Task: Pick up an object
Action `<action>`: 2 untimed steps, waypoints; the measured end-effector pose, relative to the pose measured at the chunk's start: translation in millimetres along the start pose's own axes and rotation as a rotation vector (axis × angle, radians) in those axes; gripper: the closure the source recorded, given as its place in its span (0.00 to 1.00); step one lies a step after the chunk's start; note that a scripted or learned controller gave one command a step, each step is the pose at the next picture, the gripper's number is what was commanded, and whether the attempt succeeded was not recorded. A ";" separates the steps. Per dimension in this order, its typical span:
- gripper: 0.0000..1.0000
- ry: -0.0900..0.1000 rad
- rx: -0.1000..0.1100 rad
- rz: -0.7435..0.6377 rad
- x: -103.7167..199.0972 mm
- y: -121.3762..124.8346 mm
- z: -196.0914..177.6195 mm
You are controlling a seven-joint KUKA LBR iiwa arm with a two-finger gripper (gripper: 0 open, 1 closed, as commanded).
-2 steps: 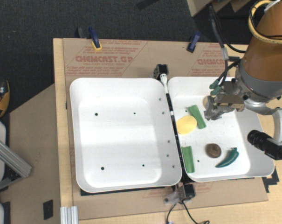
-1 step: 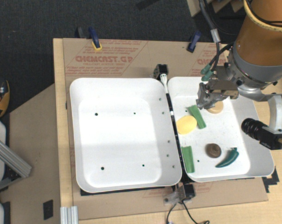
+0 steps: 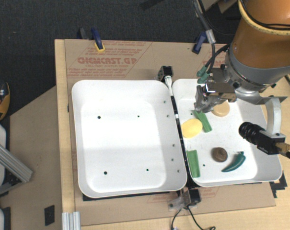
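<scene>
Apparently the reach-down step is under way: the claw (image 3: pixel 202 105) hangs low in the right bin (image 3: pixel 260 174), just over a flat green strip (image 3: pixel 202 120) lying beside a smooth yellow lemon-shaped piece (image 3: pixel 191 128). Whether it is spread or pressed together I cannot tell. Next it must close squarely on the thin strip, which looks slippery plastic.

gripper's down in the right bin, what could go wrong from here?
1. The gripper sits where the green stick, yellow lemon-like piece and tan disc crowd together; it may nudge a neighbour or grab nothing.
2. It works close to the divider between the bins, so a finger might catch the rim.
</scene>
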State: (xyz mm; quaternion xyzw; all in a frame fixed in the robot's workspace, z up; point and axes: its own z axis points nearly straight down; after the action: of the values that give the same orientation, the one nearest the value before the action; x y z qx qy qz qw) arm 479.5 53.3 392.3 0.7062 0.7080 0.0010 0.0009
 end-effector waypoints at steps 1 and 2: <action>1.00 -0.001 0.009 0.003 7.3 -0.8 46.4; 1.00 -0.002 0.008 0.014 -104.7 -1.7 87.3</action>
State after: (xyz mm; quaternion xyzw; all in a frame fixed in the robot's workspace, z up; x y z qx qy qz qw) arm 478.4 -51.4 305.0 0.7114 0.7028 -0.0028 -0.0013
